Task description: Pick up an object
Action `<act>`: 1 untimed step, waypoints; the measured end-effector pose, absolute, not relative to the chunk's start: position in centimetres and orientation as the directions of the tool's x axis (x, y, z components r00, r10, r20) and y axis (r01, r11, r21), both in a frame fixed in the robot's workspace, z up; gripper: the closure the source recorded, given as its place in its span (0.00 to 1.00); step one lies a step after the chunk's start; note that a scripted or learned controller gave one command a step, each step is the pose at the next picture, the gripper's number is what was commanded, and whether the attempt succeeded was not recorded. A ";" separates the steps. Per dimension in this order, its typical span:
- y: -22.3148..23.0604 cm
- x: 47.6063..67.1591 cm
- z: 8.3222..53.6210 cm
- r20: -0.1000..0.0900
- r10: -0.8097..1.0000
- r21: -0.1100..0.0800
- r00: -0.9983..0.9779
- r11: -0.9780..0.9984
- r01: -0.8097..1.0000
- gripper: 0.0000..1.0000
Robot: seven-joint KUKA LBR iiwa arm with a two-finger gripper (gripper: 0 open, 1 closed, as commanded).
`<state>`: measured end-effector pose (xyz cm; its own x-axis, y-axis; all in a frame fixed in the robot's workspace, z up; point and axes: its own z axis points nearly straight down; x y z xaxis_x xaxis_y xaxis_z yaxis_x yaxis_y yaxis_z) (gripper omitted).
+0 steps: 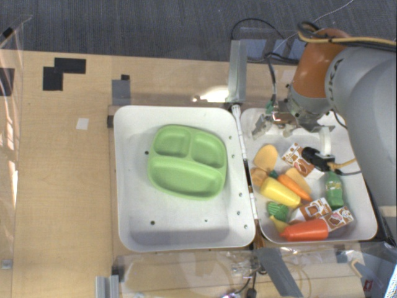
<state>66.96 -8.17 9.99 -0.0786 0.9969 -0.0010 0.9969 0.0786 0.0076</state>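
My gripper (276, 120) hangs over the far end of the right bin (367, 227), below the orange wrist band. Nothing shows in its grasp. Just in front of it lie a tan rounded piece (267, 157) and a small brown-and-white packet (297, 158). Further toward the front are a yellow pepper (279, 192), an orange carrot (295, 185), a green bottle (335, 191), a green leafy piece (279, 212), two more packets (317, 208) (340, 216) and a red-orange vegetable (306, 230).
The left bin (133, 222) holds a green divided plate (187, 161) near its middle. A metal post (238, 73) stands behind the wall between the bins. The grey arm covers the right bin's far right corner.
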 end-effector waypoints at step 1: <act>-7.8 67.0 18.7 0.000 0.994 0.007 0.110 -0.110 0.994 0.00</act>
<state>67.03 -7.77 18.73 0.1098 0.9940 -0.0001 0.9939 -0.1098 0.0067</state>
